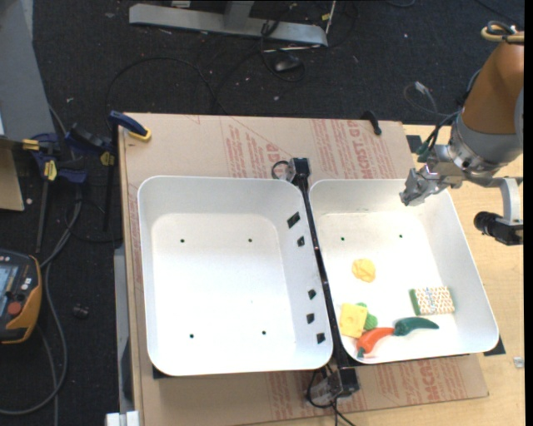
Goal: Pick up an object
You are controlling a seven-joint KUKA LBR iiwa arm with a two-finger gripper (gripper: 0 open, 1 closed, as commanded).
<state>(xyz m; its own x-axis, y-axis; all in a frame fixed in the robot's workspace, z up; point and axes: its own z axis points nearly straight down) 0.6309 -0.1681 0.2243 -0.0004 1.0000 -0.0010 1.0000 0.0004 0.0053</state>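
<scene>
Dark carpet strewn with black cables surrounds the bench, and a brown cardboard sheet [250,137] with red print lies under two shallow white bins set side by side. Blue and yellow clamps [58,154] grip the bench at its left side, and an orange-and-black handheld unit [17,295] sits on the floor further left. A grey metal base [225,21] stands at the top of the camera view.

Bare white floor marked with a few small dark dots makes up the left bin [158,200]. Black clips run down the seam between it and the right bin [479,333].

All the objects lie in the right bin, gathered in its lower half. A rounded yellow lump [363,269] sits by itself near the middle. Below it, close to the dividing wall, is a yellow block [351,319] with a small green piece [370,319] touching its right side. Just under these lies an orange curved piece [375,337], and beside it to the right a dark green curved piece [415,325] — the two nearly meet end to end. A patterned pale rectangle [432,299] rests just above the green curve.

Reaching in from the right, the arm carries its gripper [413,193] over the upper right corner of the right bin, well apart from every object. Its tip is small and blurred — whether it is spread or closed cannot be told, and nothing is seen between its fingers.
</scene>
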